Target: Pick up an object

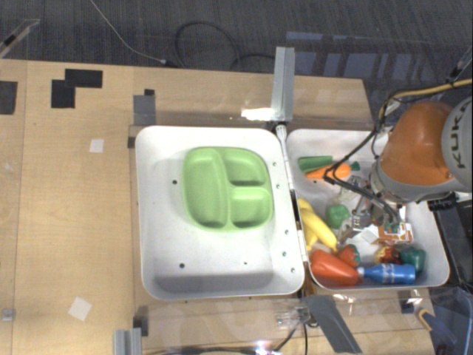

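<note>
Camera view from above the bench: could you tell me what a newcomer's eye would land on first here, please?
The light green divided tray stands out first, lying alone in the middle of the left bin. Next comes the arm's orange band at the right, hanging over the right bin, with the gripper down among the clutter. That bin is crowded with small toys: a yellow banana, a red pepper and a blue bottle along its near edge.

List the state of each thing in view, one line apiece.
Green divided plate: right way up, lying in the left bin.
Banana: lying flat in the right bin.
Red pepper: on its side, against the bin's near wall.
Blue bottle: lying on its side.
Carrot: lying flat near the far wall.
Pincer: lowered among the toys.
</note>
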`<state>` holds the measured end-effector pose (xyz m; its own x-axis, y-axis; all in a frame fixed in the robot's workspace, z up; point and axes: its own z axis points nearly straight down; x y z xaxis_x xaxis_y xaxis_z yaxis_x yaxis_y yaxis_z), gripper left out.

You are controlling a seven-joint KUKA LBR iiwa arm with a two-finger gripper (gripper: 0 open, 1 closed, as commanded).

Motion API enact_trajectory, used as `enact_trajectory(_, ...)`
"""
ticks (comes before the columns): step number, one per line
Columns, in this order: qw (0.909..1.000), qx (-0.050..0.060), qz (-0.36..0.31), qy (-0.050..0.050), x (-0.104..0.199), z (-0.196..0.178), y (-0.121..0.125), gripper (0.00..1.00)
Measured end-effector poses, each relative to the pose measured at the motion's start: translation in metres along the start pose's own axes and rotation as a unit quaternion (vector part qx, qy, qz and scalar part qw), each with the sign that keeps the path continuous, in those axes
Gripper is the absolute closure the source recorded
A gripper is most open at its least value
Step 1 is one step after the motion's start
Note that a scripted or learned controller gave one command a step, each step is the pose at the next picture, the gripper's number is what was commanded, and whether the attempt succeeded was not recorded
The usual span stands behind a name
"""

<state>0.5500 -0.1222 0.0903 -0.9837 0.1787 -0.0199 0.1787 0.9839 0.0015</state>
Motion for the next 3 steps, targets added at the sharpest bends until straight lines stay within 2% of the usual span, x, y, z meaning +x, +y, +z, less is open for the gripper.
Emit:
enact_trajectory(1,0.9981,-0.001,-0.062,0.003,-0.051,0.002,0.046,0.0)
enact_trajectory(2,0.9999,0.0,-0.016,0.002,-0.025,0.001,0.04,0.0)
enact_trajectory(3,0.9992,0.0,-0.039,0.001,-0.017,0.001,0.044,0.0)
